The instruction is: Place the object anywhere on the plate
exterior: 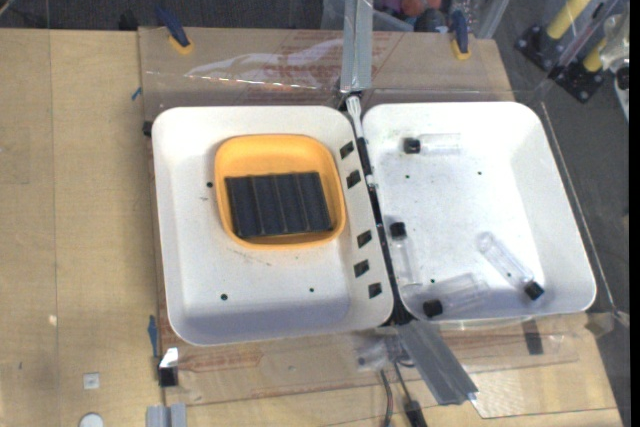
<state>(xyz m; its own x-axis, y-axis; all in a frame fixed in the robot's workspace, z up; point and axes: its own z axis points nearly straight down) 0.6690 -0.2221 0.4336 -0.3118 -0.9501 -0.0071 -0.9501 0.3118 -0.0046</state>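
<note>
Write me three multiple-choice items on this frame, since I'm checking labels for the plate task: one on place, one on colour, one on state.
1. Which bin holds the plate?
A. left bin
B. right bin
C. neither

2. What colour is the plate?
A. blue
B. orange-yellow
C. green

3. Where does the dark ridged block lie?
A. on the bench
B. in the right bin
C. on the plate

Answers: 1 A, the plate sits inside the left bin; 2 B, its rim is orange-yellow; 3 C, the block rests within the plate's rim.
</note>
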